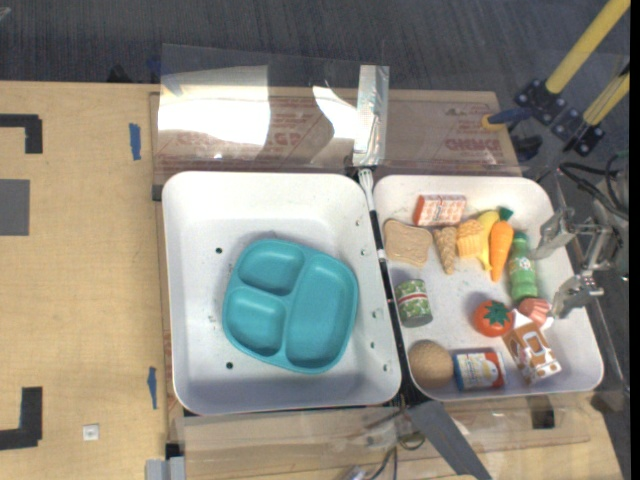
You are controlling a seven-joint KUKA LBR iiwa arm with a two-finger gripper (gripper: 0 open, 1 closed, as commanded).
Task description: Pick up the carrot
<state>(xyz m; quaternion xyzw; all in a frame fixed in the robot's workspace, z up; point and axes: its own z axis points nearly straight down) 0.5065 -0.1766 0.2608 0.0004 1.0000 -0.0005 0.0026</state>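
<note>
The carrot (499, 249) is orange with a green top and lies in the right bin (585, 373), near its upper right. A yellow corn piece (477, 232) lies against its left side and a green bottle (522, 274) against its right. My gripper (563, 266) hangs over the bin's right edge, just right of the bottle and apart from the carrot. Its fingers are open with nothing between them.
The right bin also holds a red box (440, 209), bread slice (405, 240), green can (413, 301), tomato (492, 316), brown potato (430, 361), blue can (477, 370) and small carton (532, 353). A teal divided plate (290, 303) sits in the left bin (190, 268).
</note>
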